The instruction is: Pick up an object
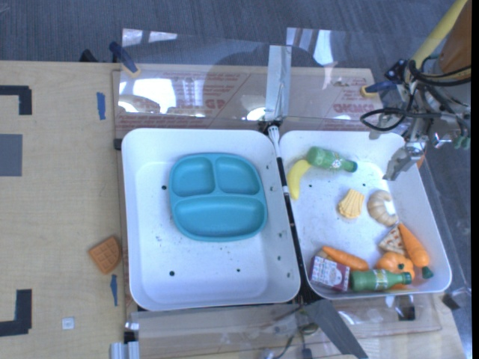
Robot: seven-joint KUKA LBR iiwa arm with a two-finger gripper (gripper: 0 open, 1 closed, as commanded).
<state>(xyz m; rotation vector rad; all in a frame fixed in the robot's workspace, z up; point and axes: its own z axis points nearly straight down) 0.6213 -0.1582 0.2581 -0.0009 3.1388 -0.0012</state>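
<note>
Pincer (402, 163) low, at right

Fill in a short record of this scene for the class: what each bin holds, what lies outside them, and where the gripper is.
left bin: blue divided plate
right bin: green bottle, banana, corn, carrots, second green bottle, other toy food
outside bins: waffle on bench, left of left bin
gripper: over right bin's upper right corner, holding nothing visible

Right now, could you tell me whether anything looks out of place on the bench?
Yes: a waffle lies on the bench, left of the left bin and outside both bins, while the other food sits in the right bin.
</note>
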